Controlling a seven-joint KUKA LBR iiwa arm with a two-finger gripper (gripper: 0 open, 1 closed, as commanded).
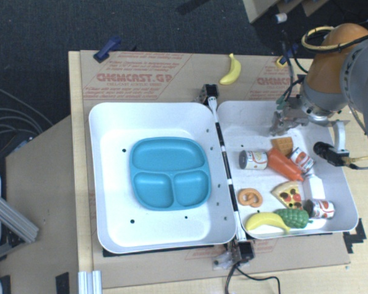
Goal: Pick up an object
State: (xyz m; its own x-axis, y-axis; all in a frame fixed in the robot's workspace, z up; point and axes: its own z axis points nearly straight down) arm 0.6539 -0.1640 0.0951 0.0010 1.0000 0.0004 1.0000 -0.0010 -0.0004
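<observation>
The right bin holds several small items. Among them are a small can lying on its side, an orange carrot-like piece, a toast square and a red-and-white can. Toward the front lie a pretzel, a pizza slice, a yellow banana, a green leafy piece and another can. My gripper hangs over the bin's far right part, just behind the toast, with nothing visibly held.
In the left bin lies a blue divided plate. A second banana rests on the cardboard behind the bins. A black clip sits at the far end of the wall between the bins. The arm's orange band is at upper right.
</observation>
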